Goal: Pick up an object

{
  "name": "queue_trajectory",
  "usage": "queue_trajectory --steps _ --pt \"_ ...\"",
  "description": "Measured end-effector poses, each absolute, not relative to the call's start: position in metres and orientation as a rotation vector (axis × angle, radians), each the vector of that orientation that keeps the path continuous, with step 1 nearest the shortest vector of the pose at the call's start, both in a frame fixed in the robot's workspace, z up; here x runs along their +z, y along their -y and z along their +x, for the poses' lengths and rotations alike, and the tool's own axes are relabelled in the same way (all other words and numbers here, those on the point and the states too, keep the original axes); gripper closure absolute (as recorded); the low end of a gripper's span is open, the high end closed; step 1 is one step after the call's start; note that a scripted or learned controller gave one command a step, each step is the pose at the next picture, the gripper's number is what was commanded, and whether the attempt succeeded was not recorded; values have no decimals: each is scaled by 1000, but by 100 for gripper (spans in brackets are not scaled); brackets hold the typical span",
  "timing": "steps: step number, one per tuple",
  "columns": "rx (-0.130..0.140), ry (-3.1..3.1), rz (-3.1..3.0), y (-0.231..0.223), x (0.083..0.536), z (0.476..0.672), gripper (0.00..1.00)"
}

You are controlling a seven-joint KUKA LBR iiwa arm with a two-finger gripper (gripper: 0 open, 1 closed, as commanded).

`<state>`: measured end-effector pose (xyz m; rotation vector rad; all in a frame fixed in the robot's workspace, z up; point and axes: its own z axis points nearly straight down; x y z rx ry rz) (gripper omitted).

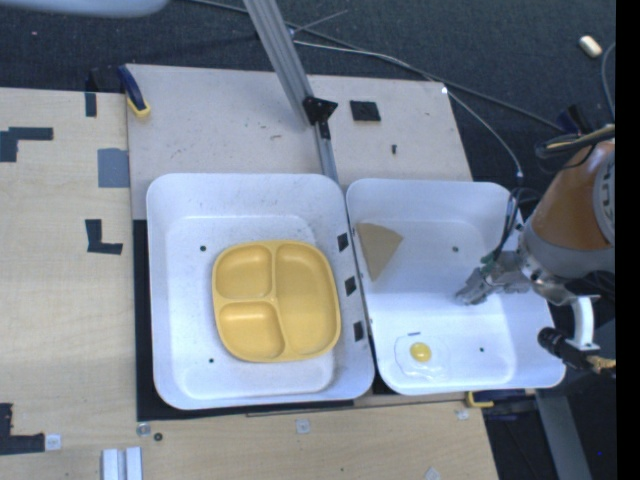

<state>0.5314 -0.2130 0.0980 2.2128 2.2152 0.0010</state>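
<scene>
A fried-egg toy (418, 354), white with a yellow yolk, lies near the front of the right bin (440, 196). A tan triangular piece (378, 245) rests at that bin's left side, by the divider. A yellow three-compartment plate (275, 300) sits in the left bin (170, 268). My gripper (474, 291) hangs low at the right side of the right bin, right of and behind the egg, apart from both objects. Nothing shows between its fingers.
The grey arm with its orange band (575, 203) reaches in over the right bin's right wall. A slanted metal rail (290, 58) runs behind the bins. A cable (470, 103) trails across the bench at back right.
</scene>
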Motion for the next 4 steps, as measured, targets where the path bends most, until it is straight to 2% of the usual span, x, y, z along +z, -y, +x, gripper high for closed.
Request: queue_trajectory --steps 1,3,4 --pt "2 -2222 2219 209 143 526 100" --pt "2 -2221 2217 197 237 530 100" --pt "-1 -2228 2217 145 224 537 100"
